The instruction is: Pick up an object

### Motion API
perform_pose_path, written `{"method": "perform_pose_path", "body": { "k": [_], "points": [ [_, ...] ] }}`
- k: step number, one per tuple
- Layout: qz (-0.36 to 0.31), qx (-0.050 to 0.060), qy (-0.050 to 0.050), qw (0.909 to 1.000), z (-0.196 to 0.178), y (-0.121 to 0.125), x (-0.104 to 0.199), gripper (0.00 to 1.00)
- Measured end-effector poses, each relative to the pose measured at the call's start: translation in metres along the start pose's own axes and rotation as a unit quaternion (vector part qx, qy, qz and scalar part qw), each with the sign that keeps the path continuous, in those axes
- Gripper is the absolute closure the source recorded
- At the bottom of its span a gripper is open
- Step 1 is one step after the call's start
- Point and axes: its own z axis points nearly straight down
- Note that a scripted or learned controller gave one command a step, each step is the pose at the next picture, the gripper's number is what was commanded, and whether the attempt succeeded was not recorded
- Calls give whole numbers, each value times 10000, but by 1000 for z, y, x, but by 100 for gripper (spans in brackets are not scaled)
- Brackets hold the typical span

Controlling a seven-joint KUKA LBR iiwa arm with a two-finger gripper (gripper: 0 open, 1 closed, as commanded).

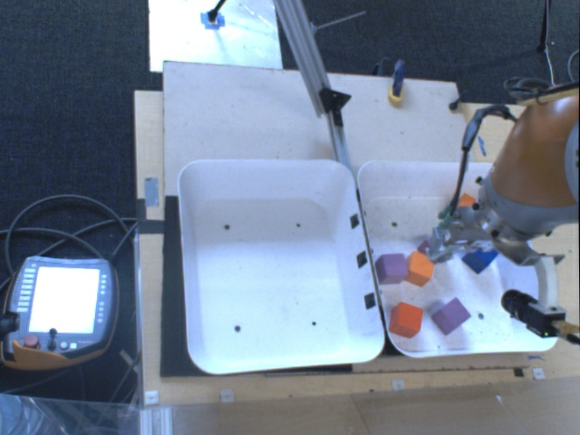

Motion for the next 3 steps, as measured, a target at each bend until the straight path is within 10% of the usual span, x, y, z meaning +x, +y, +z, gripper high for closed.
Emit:
{"method": "perform_pose_path", "body": {
  "k": [3],
  "points": [
    [-6, -3, 4, 10000, -21, -2, 157, 100]
  ]
}}
